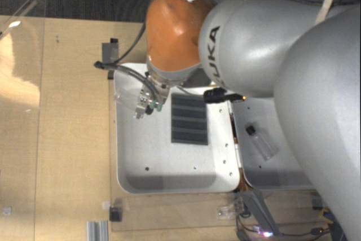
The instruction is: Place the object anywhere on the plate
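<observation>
Two shallow white bins sit side by side on a light brown wooden bench (pixel 62 138). The flat dark grey plate with ridges (pixel 189 119) lies on the floor of the left bin (pixel 121 166), near the bin's far right part. Far to the left of the plate is bare bench. Up and to the left of the plate, a small black clamp (pixel 111 49) sits by the far left corner of that bin. Just left of the plate's top edge hangs the gripper (pixel 145 105), a small clear and grey piece over the white floor, not over the plate. I cannot tell if it is open or shut, or if it has hold of anything. Above the plate is the round orange band (pixel 172 31), and the big grey arm (pixel 254 48) goes off to the right of it. To the right of the plate, past the wall between the bins, a small clear bottle-like thing with a black end (pixel 260 142) lies tilted on the floor of the right bin (pixel 271 178), well apart from the gripper.
</observation>
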